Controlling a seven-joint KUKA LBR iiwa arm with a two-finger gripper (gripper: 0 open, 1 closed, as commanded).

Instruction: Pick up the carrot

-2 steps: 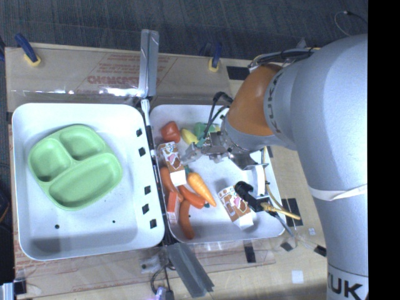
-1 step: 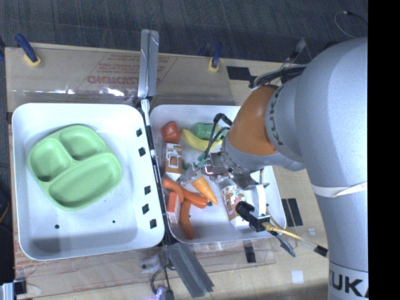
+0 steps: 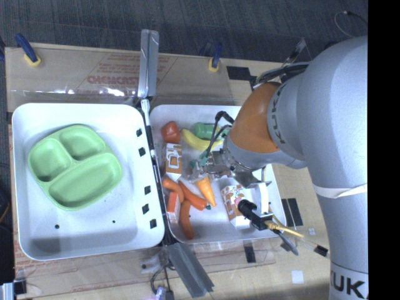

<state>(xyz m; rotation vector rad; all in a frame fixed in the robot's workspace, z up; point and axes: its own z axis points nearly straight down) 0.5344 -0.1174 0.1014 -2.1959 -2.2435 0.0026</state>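
The carrot, a short orange cone, lies in the middle of the right bin with its thick end pointing up the view. My gripper hangs just above that thick end, low in the bin, and its tips are hard to make out against the clutter. The carrot still rests on the bin floor, and I cannot tell whether anything touches it. The grey arm with its orange band covers the bin's right part.
Several orange-red sausage-like pieces lie just left of the carrot. A small printed box, a red vegetable, a yellow banana and a green item crowd the far side. A printed carton sits to the right. The left bin holds a green divided plate.
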